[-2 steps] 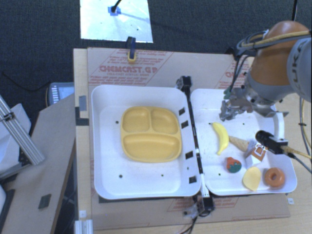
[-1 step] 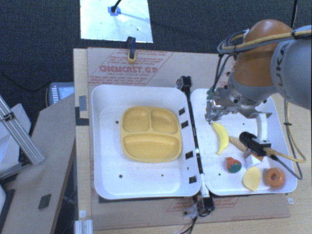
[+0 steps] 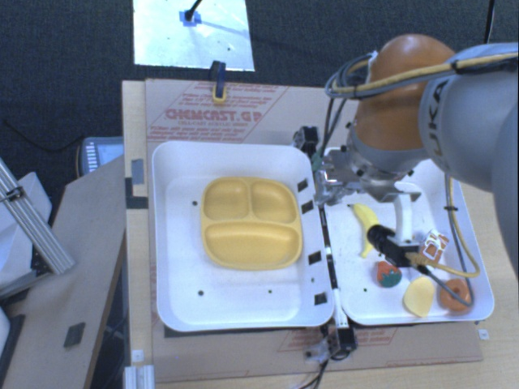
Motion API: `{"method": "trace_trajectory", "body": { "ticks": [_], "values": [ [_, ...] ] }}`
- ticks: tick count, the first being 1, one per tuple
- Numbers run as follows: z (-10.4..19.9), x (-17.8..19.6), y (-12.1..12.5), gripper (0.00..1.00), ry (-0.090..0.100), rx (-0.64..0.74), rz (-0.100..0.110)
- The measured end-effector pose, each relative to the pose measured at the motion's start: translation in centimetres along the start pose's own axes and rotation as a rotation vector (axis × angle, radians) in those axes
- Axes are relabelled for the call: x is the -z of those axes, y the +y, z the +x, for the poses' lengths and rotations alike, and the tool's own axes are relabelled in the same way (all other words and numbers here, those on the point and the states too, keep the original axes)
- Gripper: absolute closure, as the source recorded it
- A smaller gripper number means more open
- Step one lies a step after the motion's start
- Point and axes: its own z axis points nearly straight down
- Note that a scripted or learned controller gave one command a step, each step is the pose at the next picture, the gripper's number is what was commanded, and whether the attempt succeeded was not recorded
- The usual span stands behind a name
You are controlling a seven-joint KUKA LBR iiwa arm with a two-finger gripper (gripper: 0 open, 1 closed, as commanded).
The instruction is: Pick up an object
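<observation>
currently the gripper (image 3: 339,178) is positioned over the far left part of the right bin (image 3: 357,294), beside the edge shared with the left bin (image 3: 174,241); whether it is wide or narrow cannot be determined. the right bin contains a yellow banana (image 3: 363,217) just beside the gripper, and an orange-and-teal ball (image 3: 388,275), a pale yellow piece (image 3: 419,297) and an orange ring (image 3: 454,292) toward the near edge. the left bin holds a yellow divided tray (image 3: 247,221).

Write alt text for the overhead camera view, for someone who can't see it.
A grey-and-orange robot arm reaches over the right bin, which holds a banana and other small pieces. The left bin holds a yellow divided tray.
</observation>
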Motion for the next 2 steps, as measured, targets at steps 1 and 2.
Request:
{"method": "trace_trajectory", "body": {
  "ticks": [1,2],
  "values": [
    [4.31,-0.69,-0.58,1.0,-0.001,-0.002,0.0],
    [4.04,-0.66,-0.54,0.0,-0.002,-0.006,0.0]
  ]
}}
